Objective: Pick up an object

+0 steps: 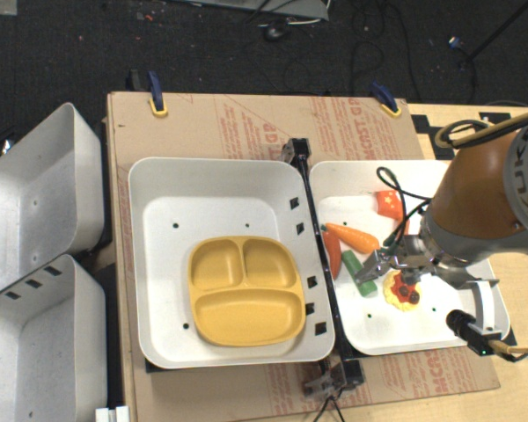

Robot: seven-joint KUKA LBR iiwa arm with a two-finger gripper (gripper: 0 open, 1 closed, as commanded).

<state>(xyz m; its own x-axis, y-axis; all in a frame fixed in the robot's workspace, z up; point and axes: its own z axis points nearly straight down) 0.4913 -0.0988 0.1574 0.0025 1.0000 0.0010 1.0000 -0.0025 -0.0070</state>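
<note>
My gripper (389,265) hangs low over the right bin (352,178), at the end of the grey arm with its orange band. Just left of it lies a green block (363,273). Beyond that block are an orange carrot (352,235) and a red-orange strip (334,253) near the bin's left wall. Directly below the gripper sits a yellow piece with red and dark bits (403,294), partly covered by the wrist. A red-orange chunk (388,203) lies toward the back of the bin. I see nothing lifted off the floor of the bin.
The left bin (158,192) holds a yellow divided plate (246,290). A black divider (315,244) runs between the two bins. Two more white bins (35,200) stand off the bench at the left. Black cable loops over the right bin's back.
</note>
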